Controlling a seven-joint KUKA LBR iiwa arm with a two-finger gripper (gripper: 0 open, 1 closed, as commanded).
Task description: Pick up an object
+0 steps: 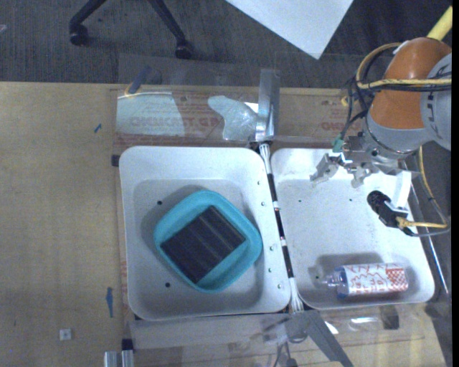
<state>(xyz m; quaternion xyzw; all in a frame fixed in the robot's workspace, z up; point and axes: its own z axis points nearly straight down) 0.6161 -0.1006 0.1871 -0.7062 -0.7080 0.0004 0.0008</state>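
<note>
From my remote station I look down on the tan surface point(57, 215), which carries two shallow white bins set side by side and touching along a central seam. The left bin point(136, 172) holds a tilted teal square dish point(247, 240) with a dark ribbed block point(201, 244) lying inside it, the pair sitting near the bin's centre. The right bin point(323, 215) holds a red-and-white patterned canister point(369, 279) with a silver cap end, lying on its side at about 6 o'clock of that bin, close to the near wall. The grey arm point(430, 115) with its orange band point(405, 79) enters at 2 o'clock of the view, yellow and black cables looping around it. Its pincer point(338, 166) hangs over the far part of the right bin, at roughly 12 o'clock there, well apart from the canister; nothing sits between its fingers, which appear spread apart. Beyond the bins, at 12 o'clock, a crumpled clear plastic sheet point(233, 115) lies on a taped panel, with a white sheet point(294, 18) on the floor farther back.
</note>
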